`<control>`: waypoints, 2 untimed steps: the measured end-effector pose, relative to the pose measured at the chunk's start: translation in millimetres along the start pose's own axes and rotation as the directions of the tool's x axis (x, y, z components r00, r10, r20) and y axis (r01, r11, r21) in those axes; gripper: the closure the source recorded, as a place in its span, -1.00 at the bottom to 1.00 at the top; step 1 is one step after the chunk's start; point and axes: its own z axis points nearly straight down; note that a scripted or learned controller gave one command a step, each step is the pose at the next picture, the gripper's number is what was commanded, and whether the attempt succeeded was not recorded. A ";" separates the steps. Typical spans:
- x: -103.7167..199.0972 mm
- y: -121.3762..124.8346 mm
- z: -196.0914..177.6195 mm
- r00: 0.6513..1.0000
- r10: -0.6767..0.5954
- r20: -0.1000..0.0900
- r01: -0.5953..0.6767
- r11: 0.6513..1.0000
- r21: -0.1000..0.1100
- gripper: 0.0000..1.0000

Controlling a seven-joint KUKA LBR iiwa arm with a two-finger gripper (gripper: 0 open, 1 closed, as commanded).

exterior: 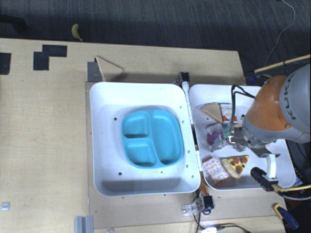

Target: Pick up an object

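- The arm (279,111) comes in from the right and hangs over the right bin (197,98), with its orange band above the middle of that bin.
- The gripper (235,139) is low among the objects, near the centre of the right bin. I cannot tell its state: the wrist covers it from above and the tips are too small and dark to read.
- The things that can be picked all lie in the right bin. A purple object (214,136) in clear wrapping lies just left of the gripper, perhaps touching it; I cannot say for sure.
- A pizza slice toy (236,165) lies nearer to us than the gripper, and a small patterned block (214,170) lies left of the slice, in the near left corner of the bin.
- A tan wedge piece (212,111) and a flat printed card (226,112) lie at the far side of the same bin.
- The left bin (104,144) carries a blue tray with compartments (151,137), well apart from the arm.
- I see no object lifted from the bin floor and none clearly between the fingers, so I judge that the pick is not yet done.
- My judgement is that the approach and descent are finished. What is left is to close on an object, most likely the purple one, and then lift it free of the bin.
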 end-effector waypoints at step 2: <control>0.6 2.2 -11.6 1.000 -0.002 0.000 0.002 1.000 -0.005 -1.00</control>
